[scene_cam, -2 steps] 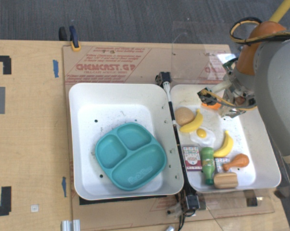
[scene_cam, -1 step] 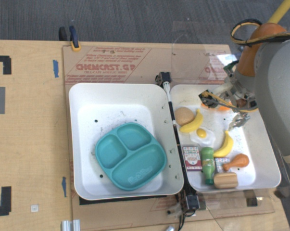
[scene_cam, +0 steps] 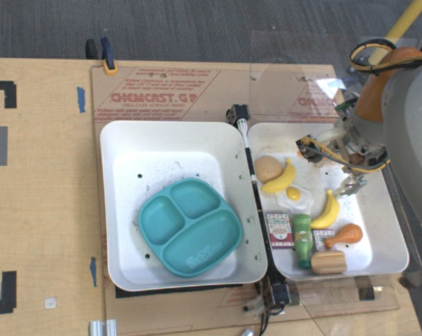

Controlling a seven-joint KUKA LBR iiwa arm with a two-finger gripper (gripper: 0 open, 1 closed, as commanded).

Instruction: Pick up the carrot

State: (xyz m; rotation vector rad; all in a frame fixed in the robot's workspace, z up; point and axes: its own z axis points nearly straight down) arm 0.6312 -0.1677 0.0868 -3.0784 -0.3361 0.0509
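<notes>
Glossy white plastic bins [scene_cam: 120, 187], matt teal tray [scene_cam: 190, 226], seemingly cardboard bench [scene_cam: 43, 208]

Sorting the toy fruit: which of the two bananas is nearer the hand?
The right-hand banana, just below the hand; the other banana lies beside the bun.

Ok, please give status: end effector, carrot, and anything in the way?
End effector over right bin, nothing seen held. Carrot lying in that bin, untouched. Banana and wooden block crowd it closely.
</notes>
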